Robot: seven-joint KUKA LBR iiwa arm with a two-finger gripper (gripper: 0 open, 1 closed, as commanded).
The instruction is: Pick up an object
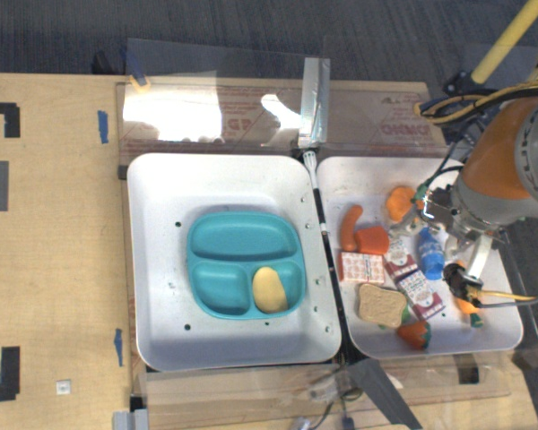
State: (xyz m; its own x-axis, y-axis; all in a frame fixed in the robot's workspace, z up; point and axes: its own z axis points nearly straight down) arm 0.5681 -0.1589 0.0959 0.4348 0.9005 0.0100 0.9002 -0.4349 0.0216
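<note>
Here the gripper [439,240] hangs low over the right bin [511,330], right above a blue bottle [429,255]; whether the jaws are parted or closed cannot be told, nor whether they touch it. Just left lie a carton [362,266], bread slice [381,305] and red pieces. Further left, the other bin [152,267] holds a teal tray [238,240] with a potato [269,289], on a wooden bench [45,240].

The arm [507,164] reaches in from the right, wrist bent downward.

Dark grey carpet floor [251,7] beyond a pale wooden bench [45,240], glare-lit.
</note>
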